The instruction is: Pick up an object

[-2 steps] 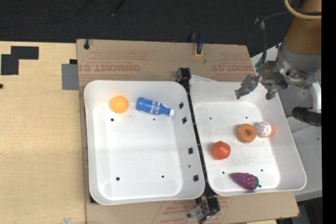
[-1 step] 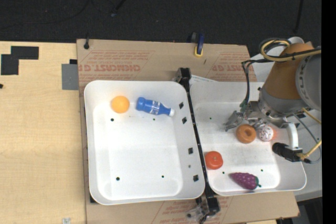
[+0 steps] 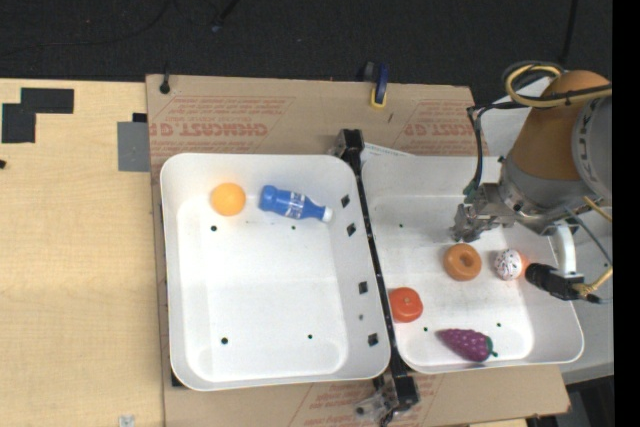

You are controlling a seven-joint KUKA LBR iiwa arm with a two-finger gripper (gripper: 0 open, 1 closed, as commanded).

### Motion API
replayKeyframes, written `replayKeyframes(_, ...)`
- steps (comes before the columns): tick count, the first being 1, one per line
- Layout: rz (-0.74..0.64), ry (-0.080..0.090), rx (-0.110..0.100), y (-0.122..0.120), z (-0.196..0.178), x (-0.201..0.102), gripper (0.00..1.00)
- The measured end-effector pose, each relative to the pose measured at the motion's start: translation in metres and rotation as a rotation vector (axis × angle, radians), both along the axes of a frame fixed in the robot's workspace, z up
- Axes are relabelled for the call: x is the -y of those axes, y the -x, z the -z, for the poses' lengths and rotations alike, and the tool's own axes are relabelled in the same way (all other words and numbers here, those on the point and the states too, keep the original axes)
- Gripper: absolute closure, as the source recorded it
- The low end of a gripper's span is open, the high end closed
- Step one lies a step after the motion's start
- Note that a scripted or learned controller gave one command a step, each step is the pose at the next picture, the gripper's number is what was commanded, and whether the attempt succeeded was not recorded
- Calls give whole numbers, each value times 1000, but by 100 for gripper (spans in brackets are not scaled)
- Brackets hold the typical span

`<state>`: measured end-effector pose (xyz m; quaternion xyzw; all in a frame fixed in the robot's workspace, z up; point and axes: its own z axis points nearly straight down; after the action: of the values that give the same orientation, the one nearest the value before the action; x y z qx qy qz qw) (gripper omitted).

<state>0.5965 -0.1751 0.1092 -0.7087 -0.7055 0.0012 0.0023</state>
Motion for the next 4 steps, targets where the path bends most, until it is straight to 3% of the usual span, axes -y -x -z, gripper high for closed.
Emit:
replayKeyframes(1,-8,2,6,-47,22,-26,100)
replayKeyframes(2,-4,5,14,-21,-201,-10,100)
replayKeyframes(3,-6,3,4,-49,-155,2,100)
replayKeyframes(4,-4,3,5,-48,-145,39,100)
